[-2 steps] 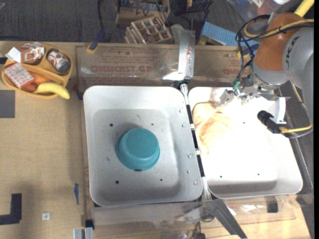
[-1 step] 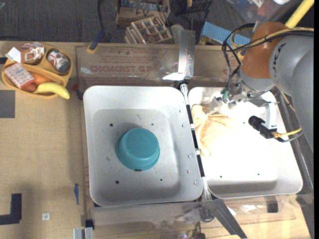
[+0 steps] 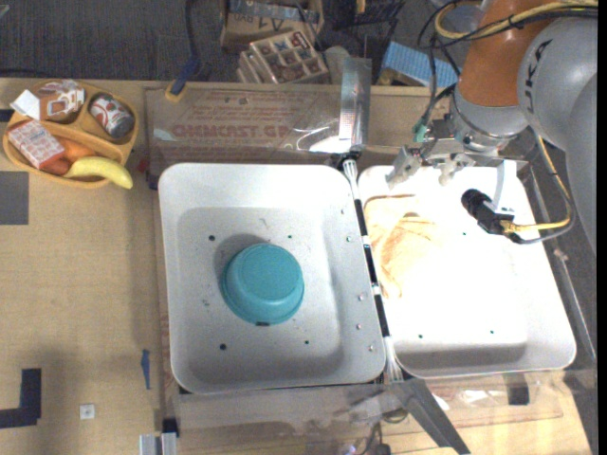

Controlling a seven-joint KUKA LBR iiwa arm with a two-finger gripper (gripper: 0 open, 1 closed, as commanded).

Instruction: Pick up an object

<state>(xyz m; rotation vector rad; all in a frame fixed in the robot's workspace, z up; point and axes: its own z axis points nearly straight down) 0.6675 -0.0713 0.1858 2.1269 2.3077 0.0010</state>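
Teal bowl (image 3: 264, 282) sits upside down mid left bin (image 3: 190, 197), well apart from the gripper (image 3: 429, 162). Gripper hangs over the back edge of the right bin (image 3: 531, 339), fingers spread, nothing between them. Brownish smear on the right bin's floor just below it.
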